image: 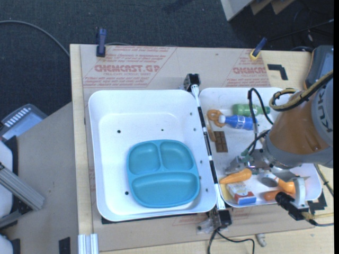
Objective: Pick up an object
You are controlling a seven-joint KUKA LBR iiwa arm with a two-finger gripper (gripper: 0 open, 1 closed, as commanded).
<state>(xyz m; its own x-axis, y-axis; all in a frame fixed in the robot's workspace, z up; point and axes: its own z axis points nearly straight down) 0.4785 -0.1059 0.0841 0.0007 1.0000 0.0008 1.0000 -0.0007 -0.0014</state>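
My gripper [242,162] is low in the right bin [229,96], at the end of the grey arm [296,136] with its orange band. It hangs just above an orange carrot-shaped piece [236,176], and whether it touches it is hidden. A brown chocolate bar [218,141] lies just to its left. Behind it, a blue bottle [239,122] with an orange cap and a green object [244,109] lie near the back wall. A small red and white box [244,198] sits at the bin's front.
The left bin [103,142] holds a blue divided plate [161,173]. More orange pieces [286,185] lie at the front right of the right bin, under the arm. Black clamps [192,80] sit between the bins, and a cable loops over the arm.
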